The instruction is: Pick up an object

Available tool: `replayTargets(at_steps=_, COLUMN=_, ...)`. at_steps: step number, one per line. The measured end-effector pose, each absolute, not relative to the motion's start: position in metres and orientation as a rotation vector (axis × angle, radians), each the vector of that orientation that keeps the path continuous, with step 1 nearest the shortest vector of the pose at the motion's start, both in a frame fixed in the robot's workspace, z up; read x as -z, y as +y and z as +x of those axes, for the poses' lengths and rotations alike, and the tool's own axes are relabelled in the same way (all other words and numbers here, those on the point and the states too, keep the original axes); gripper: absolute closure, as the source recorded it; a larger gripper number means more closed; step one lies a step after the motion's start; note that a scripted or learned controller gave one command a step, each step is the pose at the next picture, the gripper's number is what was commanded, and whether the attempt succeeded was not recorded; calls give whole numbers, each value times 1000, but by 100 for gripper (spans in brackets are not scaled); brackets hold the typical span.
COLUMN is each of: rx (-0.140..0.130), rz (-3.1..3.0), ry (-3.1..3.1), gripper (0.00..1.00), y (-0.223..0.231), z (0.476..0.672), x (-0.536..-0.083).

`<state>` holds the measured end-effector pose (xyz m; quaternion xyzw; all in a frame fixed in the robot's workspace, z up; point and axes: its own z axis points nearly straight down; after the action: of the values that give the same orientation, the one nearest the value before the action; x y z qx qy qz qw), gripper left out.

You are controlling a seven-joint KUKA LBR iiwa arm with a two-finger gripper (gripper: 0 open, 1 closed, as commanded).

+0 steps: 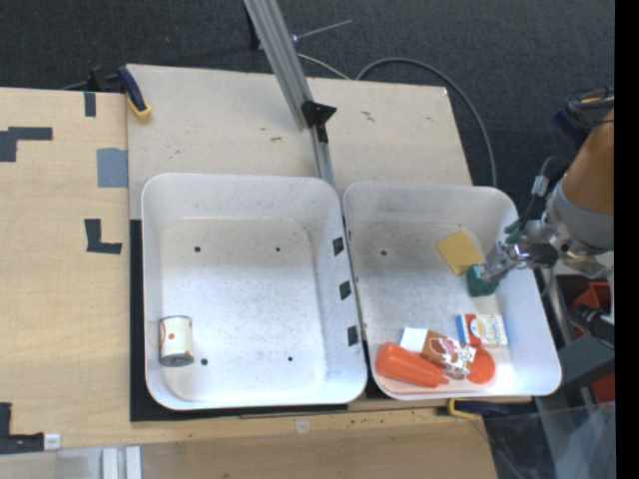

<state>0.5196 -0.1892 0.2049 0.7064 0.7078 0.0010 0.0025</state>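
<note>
In the right bin (419, 208), my gripper (497, 264) reaches in from the right edge and sits directly on top of a small dark green object (481, 283) by the right wall. The green object rests low at the gripper's tip and is partly covered by it. Just to the left lies a yellow sponge (460, 250). Along the front of the same bin lie an orange carrot-shaped toy (409, 365), a brown and red snack packet (449, 351) and a small white carton (483, 329).
The left bin (240, 193) holds a small tin can (176, 340) in its front left corner. A grey metal pole (285, 53) slants down to the ridge between the bins. A black cable (469, 103) curves behind the right bin.
</note>
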Motion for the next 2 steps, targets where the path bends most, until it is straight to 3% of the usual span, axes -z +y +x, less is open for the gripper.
replayTargets(at_steps=1, rx=-3, rz=2216, ry=2221, gripper=100, y=-191, z=528, x=-251)
replayTargets(at_steps=2, rx=0, rz=2216, ry=2229, gripper=100, y=-139, z=536, x=-237)
